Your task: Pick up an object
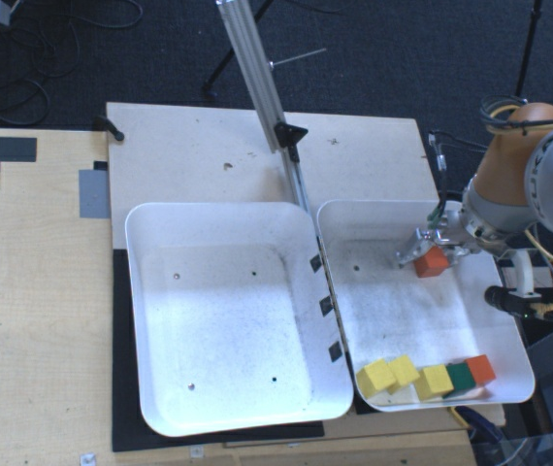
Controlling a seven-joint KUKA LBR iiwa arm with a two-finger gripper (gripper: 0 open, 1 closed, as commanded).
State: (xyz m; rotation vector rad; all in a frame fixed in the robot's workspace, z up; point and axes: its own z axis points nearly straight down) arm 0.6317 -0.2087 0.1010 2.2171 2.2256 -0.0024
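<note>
Two white bins side by side on the worktop (199, 153): left bin (160, 223) and right bin (374, 212), with three small black clips along the shared rims. Block count: six in all, every one in the right bin. Five sit in a row along the near rim: two yellow blocks (389, 373) touching each other at the left end, a third yellow block (434, 382) just beside them, then a green block (459, 376) and an orange-red block (481, 368) at the right end, the green touching its neighbours on both sides. The sixth, a red block (432, 261), is well apart from that row, up toward the far right part of the bin. The arm (509, 178) comes in from the right, orange band above the wrist, wrist canted down and left over the right bin's far right corner. The tool (432, 250) is at the red block, with the fingers (410, 254) closed on it; the block shows between them, its lower half sticking out below the tips. Can't tell whether the block is lifted clear of the bin floor or still resting on it. One slanted aluminium rail (257, 76) rises from behind the bins at the centre.
</note>
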